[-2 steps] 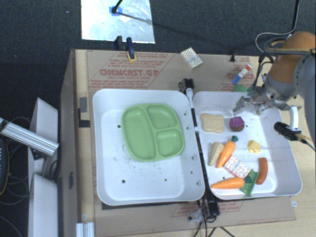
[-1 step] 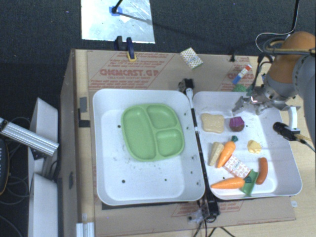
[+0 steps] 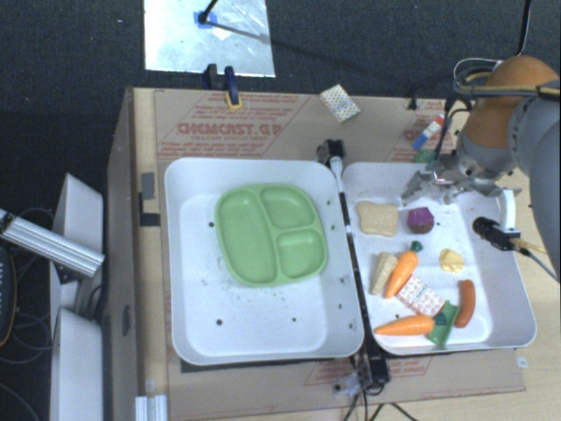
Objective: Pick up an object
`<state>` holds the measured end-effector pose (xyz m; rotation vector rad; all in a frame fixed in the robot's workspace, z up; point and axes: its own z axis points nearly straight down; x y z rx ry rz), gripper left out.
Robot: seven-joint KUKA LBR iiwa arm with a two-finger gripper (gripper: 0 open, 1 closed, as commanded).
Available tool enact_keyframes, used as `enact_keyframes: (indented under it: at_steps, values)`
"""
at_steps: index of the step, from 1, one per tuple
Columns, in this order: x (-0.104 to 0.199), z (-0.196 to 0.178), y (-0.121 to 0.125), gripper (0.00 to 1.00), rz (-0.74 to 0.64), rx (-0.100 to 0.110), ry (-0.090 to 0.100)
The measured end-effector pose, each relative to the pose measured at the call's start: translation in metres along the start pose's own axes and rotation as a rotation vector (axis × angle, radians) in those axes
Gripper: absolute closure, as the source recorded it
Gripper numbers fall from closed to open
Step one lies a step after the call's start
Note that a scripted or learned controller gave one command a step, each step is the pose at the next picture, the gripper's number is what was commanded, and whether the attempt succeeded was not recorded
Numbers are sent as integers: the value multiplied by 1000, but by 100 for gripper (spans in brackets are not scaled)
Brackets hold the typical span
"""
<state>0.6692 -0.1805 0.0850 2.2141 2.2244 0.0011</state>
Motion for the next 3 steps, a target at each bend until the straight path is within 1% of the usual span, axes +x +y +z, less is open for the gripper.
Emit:
enact_keyframes:
  at_steps: [3]
  values:
    - [-23, -1, 0, 0, 3, -1, 0]
